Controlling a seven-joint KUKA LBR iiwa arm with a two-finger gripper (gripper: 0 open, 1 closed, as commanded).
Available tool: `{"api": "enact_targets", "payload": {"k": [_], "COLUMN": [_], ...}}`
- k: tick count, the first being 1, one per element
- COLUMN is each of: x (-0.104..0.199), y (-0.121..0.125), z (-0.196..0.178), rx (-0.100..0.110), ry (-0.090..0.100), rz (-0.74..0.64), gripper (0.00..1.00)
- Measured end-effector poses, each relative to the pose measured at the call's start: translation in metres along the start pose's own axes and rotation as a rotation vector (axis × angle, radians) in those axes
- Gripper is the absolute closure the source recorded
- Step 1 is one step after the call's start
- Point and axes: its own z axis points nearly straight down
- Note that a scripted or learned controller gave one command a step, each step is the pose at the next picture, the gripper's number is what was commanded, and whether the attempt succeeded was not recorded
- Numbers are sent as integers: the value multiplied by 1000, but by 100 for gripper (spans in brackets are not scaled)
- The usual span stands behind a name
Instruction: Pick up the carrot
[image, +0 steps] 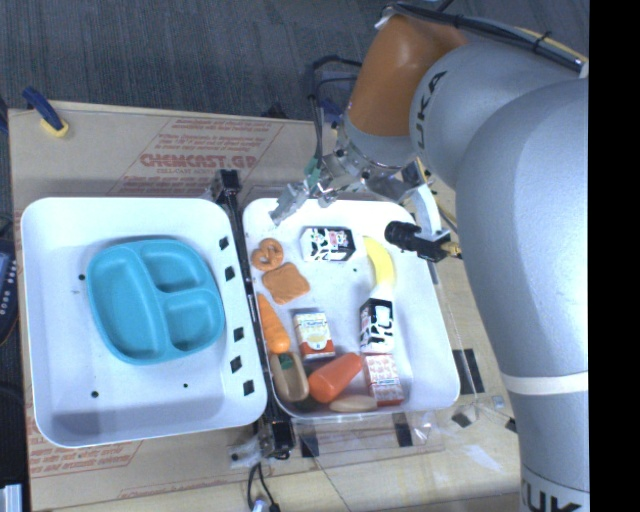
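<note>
Bench (478, 300) laid with a brown board (150, 140) printed in red. Two white bins side by side on the board, inner rims touching. Right bin (440, 330) below the gripper (298, 198), with its far-left corner just under it. Left bin (40, 300) off to the view's left of the gripper, apart from it. Black clips (238, 330) along the seam between the bins, starting just beside the gripper and running toward the near edge. Blue-and-yellow clamp (45, 112) at the board's far-left corner, well apart from the gripper. Black tape strips (468, 372) past the right bin, to the gripper's right and nearer the camera.
</note>
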Motion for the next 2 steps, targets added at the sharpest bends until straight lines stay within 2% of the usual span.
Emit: {"api": "enact_targets", "payload": {"k": [1, 2], "x": [29, 19], "y": [-62, -19], "z": [26, 25], "rx": [6, 2], "ry": [6, 3], "rz": [-66, 74], "gripper": [0, 0]}}
